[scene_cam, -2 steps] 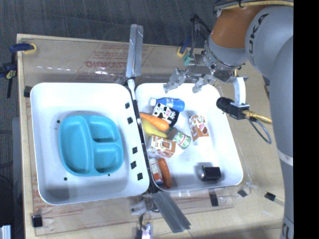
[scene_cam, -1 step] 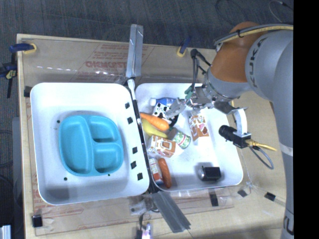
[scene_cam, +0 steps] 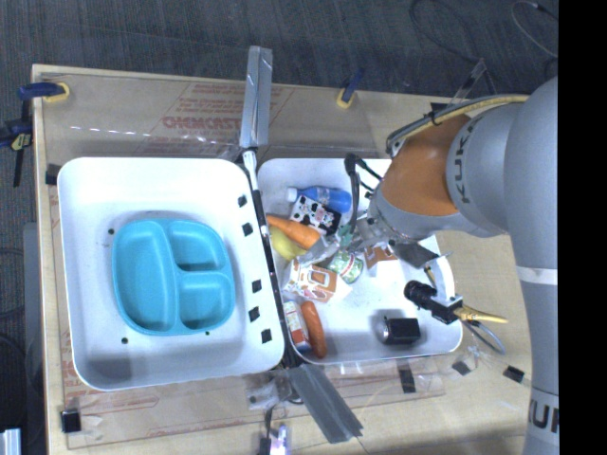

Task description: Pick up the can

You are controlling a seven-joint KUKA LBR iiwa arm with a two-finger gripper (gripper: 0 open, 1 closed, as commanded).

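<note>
1. Dark carpet runs behind a tan desk (scene_cam: 114,102) carrying two shallow white bins side by side.
2. Left bin (scene_cam: 85,188) holds a blue divided tray (scene_cam: 175,275), pretty much dead centre.
3. Right bin (scene_cam: 432,344) is the messy one: a carrot (scene_cam: 292,232) at 9 o'clock, a hot dog (scene_cam: 314,328) at 7, a small black box (scene_cam: 401,329) at 5, and a blue-capped bottle (scene_cam: 321,204) up at 11.
4. What looks like the can (scene_cam: 348,265) lies on its side near the bin's middle, amid crinkly wrappers and touching a small carton (scene_cam: 316,281).
5. Grey arm (scene_cam: 493,169) with its orange band comes in from 3 o'clock, and the tool (scene_cam: 360,240) sits right above the can.
6. Honestly can't tell whether the tool is released or clenched, too cluttered.
</note>
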